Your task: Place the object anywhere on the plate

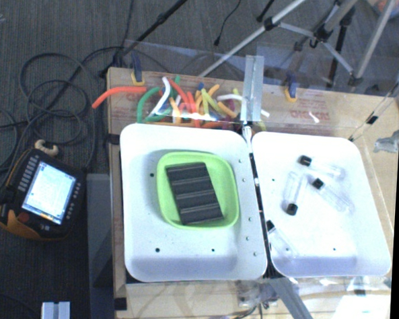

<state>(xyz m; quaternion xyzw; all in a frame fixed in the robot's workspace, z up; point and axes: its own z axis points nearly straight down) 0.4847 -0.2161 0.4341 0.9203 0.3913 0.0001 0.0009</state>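
Note:
A dark grey ribbed rectangular object [193, 192] lies on the green plate [231, 191], which sits in the left white bin [140, 253]. The object rests flat near the plate's middle, tilted slightly, with its long side running front to back.
The right white bin [355, 253] holds several clear vials with black caps, among them one [292, 193] near its middle and one [318, 166] farther back. Coloured cables [189, 101] lie behind the bins. A teach pendant [42, 196] sits on the floor at left.

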